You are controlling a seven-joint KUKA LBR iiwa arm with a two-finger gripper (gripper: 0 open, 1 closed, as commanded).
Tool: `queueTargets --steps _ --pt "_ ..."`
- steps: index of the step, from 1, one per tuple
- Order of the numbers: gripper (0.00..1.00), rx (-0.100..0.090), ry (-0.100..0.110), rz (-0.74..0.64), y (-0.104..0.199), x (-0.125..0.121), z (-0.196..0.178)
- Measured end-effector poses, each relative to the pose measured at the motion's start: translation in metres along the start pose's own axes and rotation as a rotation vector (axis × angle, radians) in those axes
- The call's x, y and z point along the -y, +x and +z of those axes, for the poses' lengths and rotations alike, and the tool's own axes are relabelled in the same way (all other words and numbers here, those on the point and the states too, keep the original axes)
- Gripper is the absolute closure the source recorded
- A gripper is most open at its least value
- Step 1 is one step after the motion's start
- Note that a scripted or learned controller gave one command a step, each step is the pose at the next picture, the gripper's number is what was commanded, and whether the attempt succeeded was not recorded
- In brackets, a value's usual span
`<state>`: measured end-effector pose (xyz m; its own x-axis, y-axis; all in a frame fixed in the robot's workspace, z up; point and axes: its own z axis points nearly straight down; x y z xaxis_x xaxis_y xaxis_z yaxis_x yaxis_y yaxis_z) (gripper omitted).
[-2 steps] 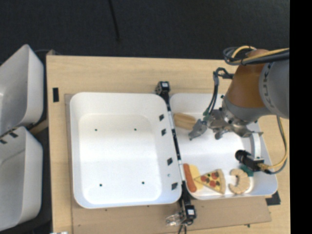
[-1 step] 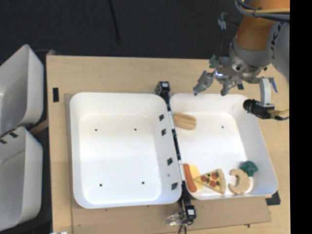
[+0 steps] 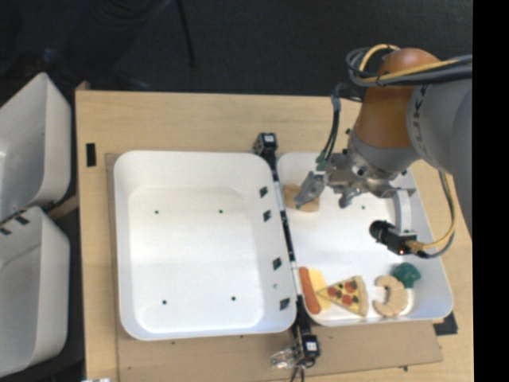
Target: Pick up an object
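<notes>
My gripper [image 3: 329,194] hangs over the far left part of the right bin [image 3: 350,241], its two grey fingers spread, so it is open. A small tan object [image 3: 307,203] lies on the bin floor by the dividing wall, partly under the left finger [image 3: 311,188]; nothing sits between the fingers. Along the bin's near edge lie an orange and yellow piece [image 3: 310,283], a toy pizza slice [image 3: 347,294], a tan crescent-shaped piece [image 3: 391,299] and a small green object [image 3: 408,274].
The left bin [image 3: 195,241] adjoins the right one along a shared wall with black clips [image 3: 278,237]. A black fitting on a yellow cable [image 3: 390,236] hangs from the arm over the right bin. The wooden bench [image 3: 199,118] surrounds both bins.
</notes>
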<state>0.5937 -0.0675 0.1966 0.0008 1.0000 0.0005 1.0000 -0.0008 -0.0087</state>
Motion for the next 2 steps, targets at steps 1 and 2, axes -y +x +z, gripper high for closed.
queueTargets --steps 1,2 --pt "0.00 -0.002 -0.008 -0.010 0.083 0.028 -0.012" --pt "0.00 0.003 -0.024 0.003 0.029 0.021 -0.140"
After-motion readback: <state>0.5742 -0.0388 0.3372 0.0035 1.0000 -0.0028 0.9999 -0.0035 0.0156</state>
